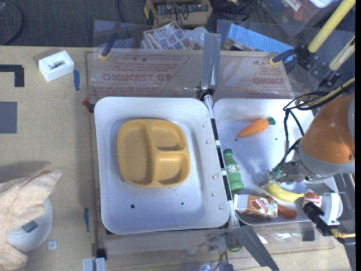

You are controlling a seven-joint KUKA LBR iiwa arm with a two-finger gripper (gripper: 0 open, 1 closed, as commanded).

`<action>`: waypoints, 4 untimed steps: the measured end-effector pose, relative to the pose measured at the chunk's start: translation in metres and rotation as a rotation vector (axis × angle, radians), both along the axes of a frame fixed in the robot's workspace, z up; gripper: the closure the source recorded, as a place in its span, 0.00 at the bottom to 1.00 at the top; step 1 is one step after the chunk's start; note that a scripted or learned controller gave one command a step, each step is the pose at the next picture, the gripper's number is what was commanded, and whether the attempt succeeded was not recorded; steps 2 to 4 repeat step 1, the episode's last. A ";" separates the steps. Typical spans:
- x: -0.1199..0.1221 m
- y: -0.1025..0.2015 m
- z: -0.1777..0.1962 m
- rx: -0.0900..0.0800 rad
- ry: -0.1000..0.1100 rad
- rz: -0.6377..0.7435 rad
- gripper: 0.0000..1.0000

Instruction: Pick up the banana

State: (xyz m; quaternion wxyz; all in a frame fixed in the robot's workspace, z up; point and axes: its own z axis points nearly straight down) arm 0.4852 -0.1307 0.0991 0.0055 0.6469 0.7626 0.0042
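Observation:
The yellow banana [285, 193] lies in the right white bin [248, 151], near its front right corner. My gripper [280, 174] hangs from the grey arm with the orange band [333, 137], low over the banana's left end. The arm body covers part of the gripper, and the view does not show whether it touches the banana.
An orange carrot [253, 127] lies at the back of the right bin and a green bottle [232, 170] along its left wall. A red and white packet [262, 206] sits just in front of the banana. The left bin [107, 151] holds a yellow divided plate [153, 152].

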 end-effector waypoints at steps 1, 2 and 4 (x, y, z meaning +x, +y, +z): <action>0.030 0.042 0.125 -0.001 0.011 0.084 1.00; 0.030 0.042 0.125 -0.001 0.011 0.084 1.00; 0.030 0.042 0.125 -0.001 0.011 0.084 1.00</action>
